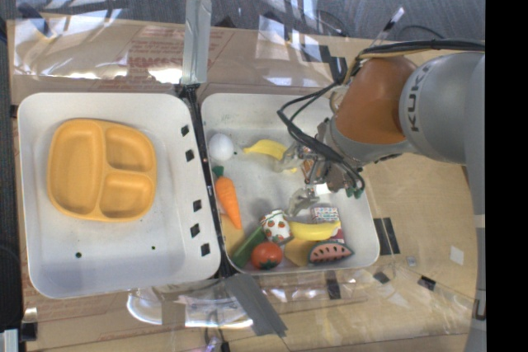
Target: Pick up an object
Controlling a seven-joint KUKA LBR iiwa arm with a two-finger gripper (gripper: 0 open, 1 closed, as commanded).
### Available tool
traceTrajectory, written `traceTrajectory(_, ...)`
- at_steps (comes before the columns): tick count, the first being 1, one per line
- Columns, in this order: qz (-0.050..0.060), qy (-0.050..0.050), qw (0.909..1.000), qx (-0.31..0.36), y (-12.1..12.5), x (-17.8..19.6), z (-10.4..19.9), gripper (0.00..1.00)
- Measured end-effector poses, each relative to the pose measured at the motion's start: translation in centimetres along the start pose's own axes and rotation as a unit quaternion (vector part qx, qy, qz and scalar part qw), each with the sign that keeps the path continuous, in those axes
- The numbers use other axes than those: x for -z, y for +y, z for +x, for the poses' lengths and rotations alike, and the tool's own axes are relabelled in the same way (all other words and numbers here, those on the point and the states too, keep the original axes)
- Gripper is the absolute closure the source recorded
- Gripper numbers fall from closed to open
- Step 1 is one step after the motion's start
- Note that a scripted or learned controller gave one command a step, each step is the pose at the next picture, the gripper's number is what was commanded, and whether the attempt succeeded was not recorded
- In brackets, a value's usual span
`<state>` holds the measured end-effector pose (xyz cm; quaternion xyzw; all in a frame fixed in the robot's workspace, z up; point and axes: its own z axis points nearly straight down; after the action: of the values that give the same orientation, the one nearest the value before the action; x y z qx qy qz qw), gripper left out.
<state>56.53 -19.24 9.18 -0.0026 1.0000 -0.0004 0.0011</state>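
Observation:
My gripper (307, 190) hangs low over the middle of the right bin (247, 113), below the arm's orange band (371, 107). Its tip is just above a yellow banana (312, 232) and a small striped piece (325, 214). A second yellow piece (266, 149) lies to its upper left. Further left are a white ball (220, 147) and an orange carrot (228, 200). Along the bin's near edge sit a red, white and green toy (276, 225), a red tomato (266, 255), a green cucumber (247, 246) and a watermelon slice (328, 251). I see nothing held in the gripper.
The left bin (49, 260) holds a yellow divided plate (101, 169). A raised divider with black clips (198, 177) separates the two bins. Black cables (301, 107) loop from the wrist over the right bin's far side. Brown cardboard (421, 202) lies to the right.

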Motion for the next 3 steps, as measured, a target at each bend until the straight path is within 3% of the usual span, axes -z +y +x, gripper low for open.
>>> traceTrajectory(1, 0.0, -0.001, 0.9959, 0.09, -0.9, 0.2, -5.9, 0.0)
traceTrajectory(2, 0.001, -0.003, 0.9956, 0.094, -0.7, 1.3, -6.1, 1.0)
traceTrajectory(3, 0.003, -0.006, 0.996, 0.09, -1.8, 18.0, -9.5, 1.0)
